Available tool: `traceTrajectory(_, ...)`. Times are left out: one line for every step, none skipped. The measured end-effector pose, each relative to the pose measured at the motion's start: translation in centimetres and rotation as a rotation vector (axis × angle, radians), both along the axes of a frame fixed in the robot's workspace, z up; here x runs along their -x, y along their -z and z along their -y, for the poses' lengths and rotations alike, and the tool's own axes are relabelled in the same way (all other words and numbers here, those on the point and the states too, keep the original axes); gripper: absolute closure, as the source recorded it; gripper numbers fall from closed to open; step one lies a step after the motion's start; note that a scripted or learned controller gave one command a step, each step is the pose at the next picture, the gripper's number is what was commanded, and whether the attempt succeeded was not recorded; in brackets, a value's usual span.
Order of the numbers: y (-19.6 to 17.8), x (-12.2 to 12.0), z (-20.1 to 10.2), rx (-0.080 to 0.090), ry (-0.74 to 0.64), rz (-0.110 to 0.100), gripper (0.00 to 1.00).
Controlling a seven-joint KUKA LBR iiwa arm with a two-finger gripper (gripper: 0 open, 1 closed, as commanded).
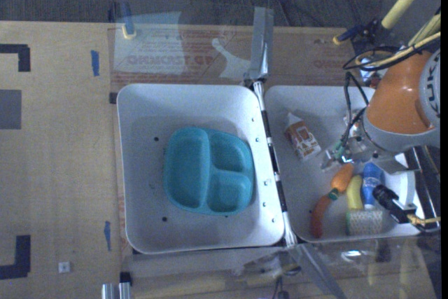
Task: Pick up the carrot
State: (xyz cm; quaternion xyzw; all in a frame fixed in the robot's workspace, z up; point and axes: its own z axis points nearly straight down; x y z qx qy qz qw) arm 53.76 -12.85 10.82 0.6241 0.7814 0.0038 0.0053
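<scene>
Little here can be read. On the clear plastic sheet (183, 45) at the far side of the table (56, 150), just beyond the left bin (133, 171), runs a line of pale reddish capital letters — too faint and blurred to make out as words. On the grey arm (428, 91) at the right edge, beside the orange band (395, 98), stand parts of large dark letters, roughly "UK", cut off by the frame edge. The small carton (302, 138) in the right bin (308, 98) carries a brown and white label — its print is too small to read.
</scene>
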Motion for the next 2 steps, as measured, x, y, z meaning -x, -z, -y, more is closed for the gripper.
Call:
traceTrajectory(0.0,0.0,0.0,0.000,0.000,0.000,0.00)
traceTrajectory(2.1,0.0,4.6,0.000,-0.010,-0.007,0.00)
